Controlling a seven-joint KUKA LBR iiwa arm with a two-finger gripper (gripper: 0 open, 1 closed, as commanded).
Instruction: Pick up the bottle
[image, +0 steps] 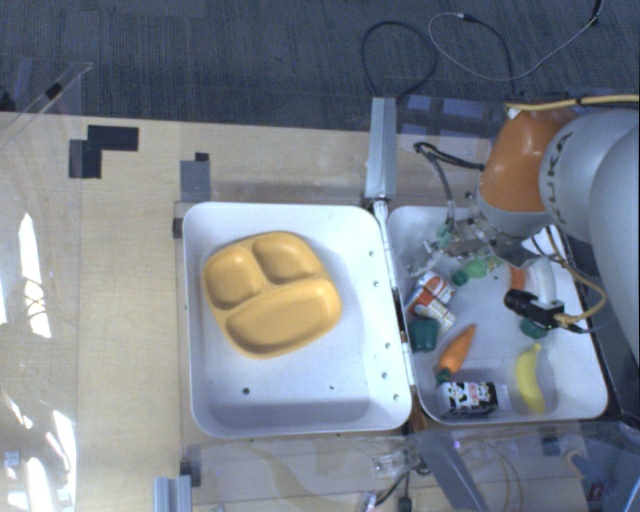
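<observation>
Arm (575, 160) cut off by the right edge, its bulk covering the far right corner of the right bin (590, 400). Tool (462, 243) too small and cluttered to tell from the pile beneath it, with the bottle (432, 296) partly tucked under that tangle and its label unreadable. Small dark carton (468, 397) near the front wall too blurred to read.

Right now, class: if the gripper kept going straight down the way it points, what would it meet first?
Probably the bottle, lying just below the gripper in the right bin. Depth is hard to judge from above, so it might meet the bin floor beside it instead.
</observation>
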